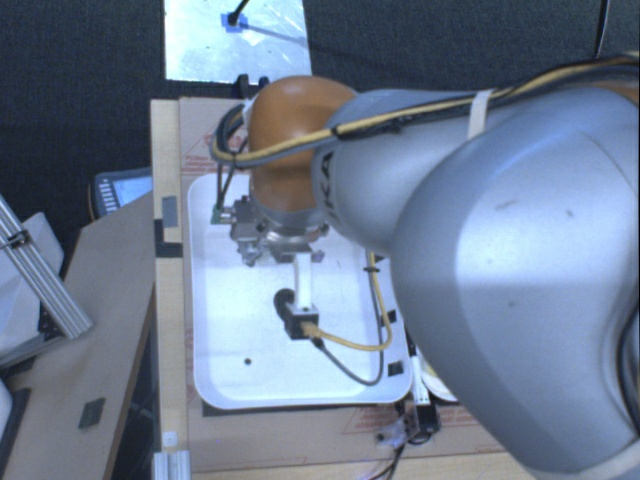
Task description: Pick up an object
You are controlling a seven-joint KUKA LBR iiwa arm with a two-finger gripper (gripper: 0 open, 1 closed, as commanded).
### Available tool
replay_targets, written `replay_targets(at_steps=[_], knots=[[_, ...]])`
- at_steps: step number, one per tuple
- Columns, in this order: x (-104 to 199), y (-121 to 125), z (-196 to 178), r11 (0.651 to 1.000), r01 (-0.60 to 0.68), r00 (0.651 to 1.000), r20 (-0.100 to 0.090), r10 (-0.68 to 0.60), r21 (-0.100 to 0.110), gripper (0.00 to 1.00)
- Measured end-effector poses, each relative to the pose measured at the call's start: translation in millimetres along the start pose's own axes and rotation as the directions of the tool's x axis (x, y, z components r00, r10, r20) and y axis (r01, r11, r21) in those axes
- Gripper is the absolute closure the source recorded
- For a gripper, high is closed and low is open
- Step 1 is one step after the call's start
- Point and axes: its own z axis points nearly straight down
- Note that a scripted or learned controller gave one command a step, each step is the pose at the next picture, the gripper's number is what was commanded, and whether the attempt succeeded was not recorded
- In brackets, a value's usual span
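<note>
A shiny foil-like sheet (236,26) is laid flat at the top, with a small blue piece (235,20) seen on it. An aluminium rail (40,280) is propped at the left, beside a tan board (95,368).

The arm (520,258) is bulky, smooth and grey, with a rounded orange band (290,138) above the wrist. Yellow and black cables (400,116) run along its casing, held by a white tie (480,113).
</note>
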Motion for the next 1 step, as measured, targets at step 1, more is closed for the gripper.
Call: replay_targets(at_steps=[1], knots=[[0.5,47.5,-101.6,1.000,0.004,1.000,-0.002,-0.004,-0.011,1.00]])
